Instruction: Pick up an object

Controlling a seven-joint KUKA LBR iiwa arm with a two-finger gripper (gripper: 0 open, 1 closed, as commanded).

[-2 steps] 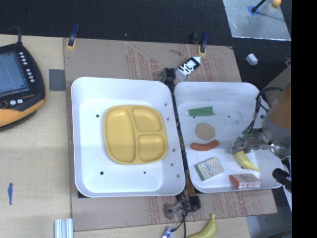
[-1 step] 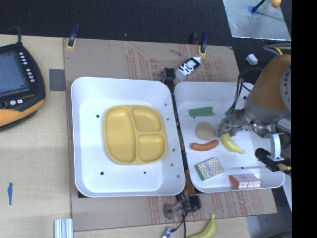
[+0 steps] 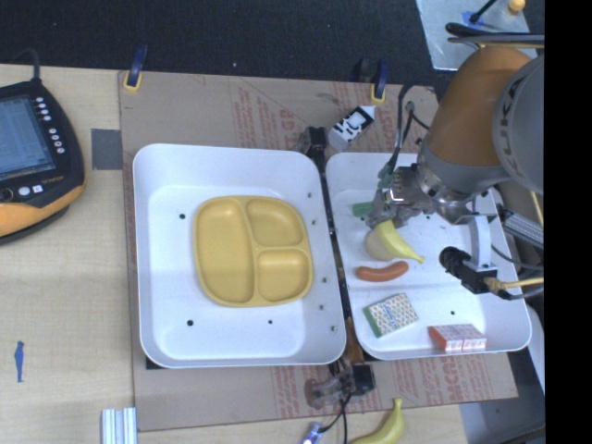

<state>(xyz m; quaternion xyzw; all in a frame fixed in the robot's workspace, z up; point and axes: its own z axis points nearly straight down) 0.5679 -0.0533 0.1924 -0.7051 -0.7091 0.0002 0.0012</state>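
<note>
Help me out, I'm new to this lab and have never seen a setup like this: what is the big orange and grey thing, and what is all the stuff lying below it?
The picture comes from one camera fixed above a bench, looking down at a slant. The orange and grey shape is a robot arm reaching in from the right. Its gripper hangs low over the right bin, close above a yellow banana; whether it holds anything cannot be seen. That bin also contains a pale rounded item, a red sausage, a small patterned packet and a red and white box. The left bin holds a yellow divided plate. A handheld control tablet lies on the bench at far left, and a second banana lies outside the bins at the bottom.
</note>
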